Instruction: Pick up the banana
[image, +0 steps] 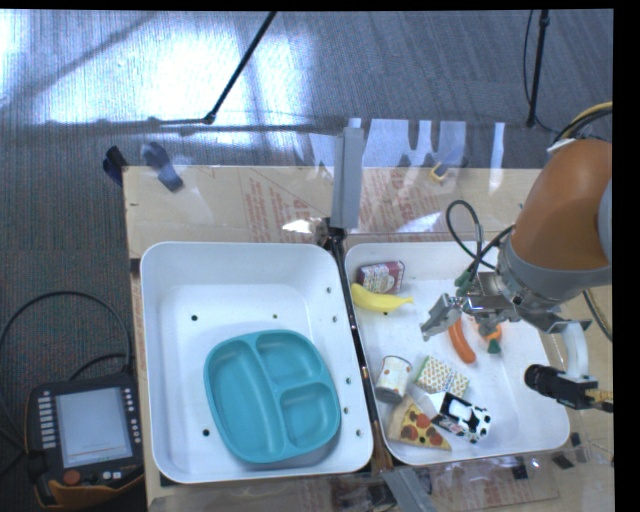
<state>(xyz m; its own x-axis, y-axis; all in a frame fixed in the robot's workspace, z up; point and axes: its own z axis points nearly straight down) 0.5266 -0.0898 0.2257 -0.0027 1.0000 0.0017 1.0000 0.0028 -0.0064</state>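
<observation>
Banana unobstructed — gripper fingertips indistinct.

Banana lies open rightward; can and bin wall crowd it.

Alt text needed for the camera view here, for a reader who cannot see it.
The gripper hangs over the right bin, just right of the banana, holding nothing. Around it lie a carrot, a can, a pizza slice and a toy cow; the left bin holds a teal divided plate.

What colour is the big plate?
Teal; the plate shows best in the camera view.
</observation>
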